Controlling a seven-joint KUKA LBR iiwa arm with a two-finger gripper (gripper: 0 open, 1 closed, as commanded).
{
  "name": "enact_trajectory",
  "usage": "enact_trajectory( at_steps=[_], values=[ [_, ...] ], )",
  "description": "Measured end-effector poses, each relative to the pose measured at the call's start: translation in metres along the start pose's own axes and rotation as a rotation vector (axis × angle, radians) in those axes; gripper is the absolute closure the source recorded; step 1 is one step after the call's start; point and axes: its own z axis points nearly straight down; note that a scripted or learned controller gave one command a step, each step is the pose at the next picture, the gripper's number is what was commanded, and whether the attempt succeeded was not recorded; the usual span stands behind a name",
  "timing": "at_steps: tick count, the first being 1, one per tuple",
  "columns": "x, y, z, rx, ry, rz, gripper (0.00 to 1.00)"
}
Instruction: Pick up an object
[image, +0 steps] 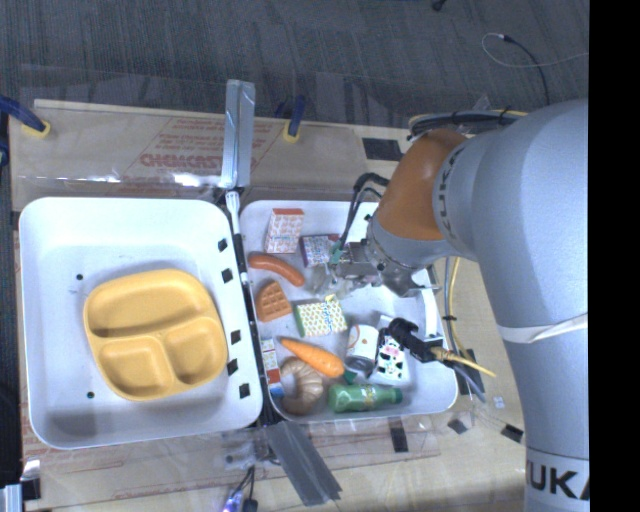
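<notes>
Gripper (338, 268) low over far middle of right bin (440, 400), just right of sausage (276, 268) and above green-patterned box (320, 318). Cannot tell its opening. Carrot (312, 357) nearer. Yellow tray (155, 330) in left bin (50, 300).
</notes>
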Motion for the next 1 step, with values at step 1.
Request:
enact_trajectory(
  at_steps=[1],
  values=[
    [0.1128, 0.0038, -0.1039, -0.013, -0.002, 0.054, 1.0]
  ],
)
